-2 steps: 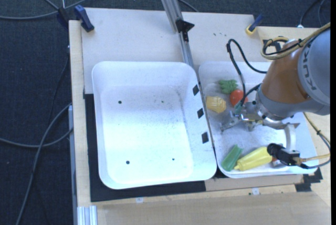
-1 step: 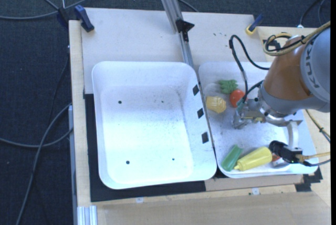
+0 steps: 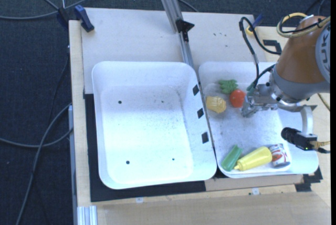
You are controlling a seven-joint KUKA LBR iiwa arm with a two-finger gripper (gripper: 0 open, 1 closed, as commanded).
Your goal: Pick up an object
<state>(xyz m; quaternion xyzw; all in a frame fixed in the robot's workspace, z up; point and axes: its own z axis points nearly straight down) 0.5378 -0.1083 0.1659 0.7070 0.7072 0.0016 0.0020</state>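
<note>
Bench (image 3: pixel 131 34), pale wood, bearing two shallow white plastic bins side by side.

Left bin (image 3: pixel 105 82): nothing noted inside but a few dark specks. Three small black tabs (image 3: pixel 200 112) on its right wall; nature not made out.

Right bin (image 3: pixel 220 69): right-hand part hidden under the grey arm with orange band (image 3: pixel 299 61), itself cut off by the view's right edge.

Near the right bin's far left corner, a close group of three:
- small green leafy toy (image 3: pixel 228 85), nearest the far wall;
- round red ball-like toy (image 3: pixel 237 98), touching or just beside the green one;
- pale yellow lumpy toy (image 3: pixel 216 104), close to the left wall, outline blurred.

Along the right bin's near edge, a row of three:
- green cylindrical piece (image 3: pixel 231 157), tilted, near the near left corner;
- yellow elongated plastic toy (image 3: pixel 254 159), just beside it, exact shape unclear;
- small red-and-white can-like object (image 3: pixel 280 155), lying on its side, label unreadable.

Two-finger gripper (image 3: pixel 249 107): low over the right bin, just right of the red ball-like toy. Contact with that toy not confirmable. Tip small and blurred against the white floor; whether parted or closed cannot be told. Nothing seen held.

Black fitting (image 3: pixel 296 139) below the wrist, over the bin's right side; partly cut off.

Slanted aluminium pole (image 3: pixel 167 0) from the top edge down to the gap between the bins. Blue clamp (image 3: pixel 84 18) at the bench's far left corner.
</note>
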